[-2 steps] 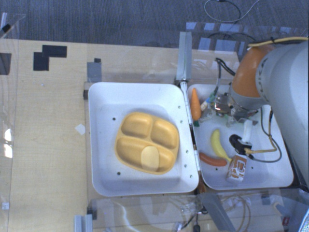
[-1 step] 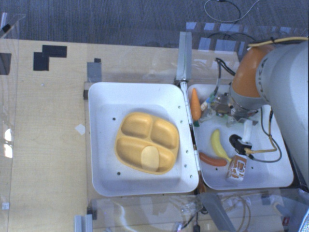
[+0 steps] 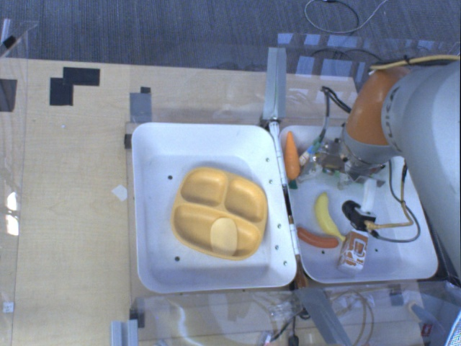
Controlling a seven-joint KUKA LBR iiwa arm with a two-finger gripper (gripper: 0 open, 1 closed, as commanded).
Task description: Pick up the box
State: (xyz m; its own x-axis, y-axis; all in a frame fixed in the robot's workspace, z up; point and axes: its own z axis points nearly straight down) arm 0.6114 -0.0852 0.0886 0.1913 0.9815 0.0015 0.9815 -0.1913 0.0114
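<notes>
The box (image 3: 353,252) is a small brown and white carton lying near the front wall of the right bin (image 3: 403,265). My gripper (image 3: 322,161) hangs over the back half of that bin, just right of an orange carrot (image 3: 291,156). It is well behind the box and apart from it. The grey arm with its orange band (image 3: 369,114) reaches in from the right above it.
A yellow banana (image 3: 327,215) and a red sausage (image 3: 317,238) lie left of the box in the right bin. The left bin (image 3: 155,193) holds a yellow divided plate (image 3: 220,209) with a pale oval piece (image 3: 223,235) in it. A metal divider (image 3: 275,85) stands between the bins.
</notes>
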